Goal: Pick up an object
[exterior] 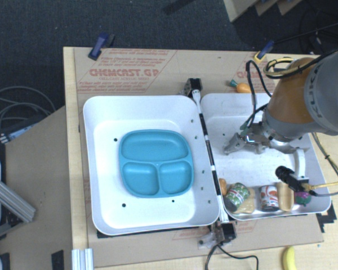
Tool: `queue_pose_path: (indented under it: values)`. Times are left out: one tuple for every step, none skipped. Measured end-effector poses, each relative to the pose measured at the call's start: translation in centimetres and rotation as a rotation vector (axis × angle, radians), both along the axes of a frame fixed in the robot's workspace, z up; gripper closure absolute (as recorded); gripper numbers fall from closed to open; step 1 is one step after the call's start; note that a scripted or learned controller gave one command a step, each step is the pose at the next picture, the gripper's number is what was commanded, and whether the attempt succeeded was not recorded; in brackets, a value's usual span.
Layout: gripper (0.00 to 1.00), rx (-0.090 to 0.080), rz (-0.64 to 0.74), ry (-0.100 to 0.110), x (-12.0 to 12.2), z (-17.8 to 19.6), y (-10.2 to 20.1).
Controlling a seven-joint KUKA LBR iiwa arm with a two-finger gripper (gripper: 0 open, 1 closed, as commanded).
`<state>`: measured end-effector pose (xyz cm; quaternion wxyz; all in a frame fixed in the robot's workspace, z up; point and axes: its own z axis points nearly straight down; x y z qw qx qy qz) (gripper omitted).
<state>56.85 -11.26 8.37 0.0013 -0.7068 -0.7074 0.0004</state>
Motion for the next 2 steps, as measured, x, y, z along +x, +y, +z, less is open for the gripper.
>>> queue_pose_path:
  values:
    - [1.00, -0.001, -0.001, -0.004, 0.1, 1.1, -0.1]
    - [1.00, 0.000, 0.001, -0.006, 3.8, 10.2, 6.1]
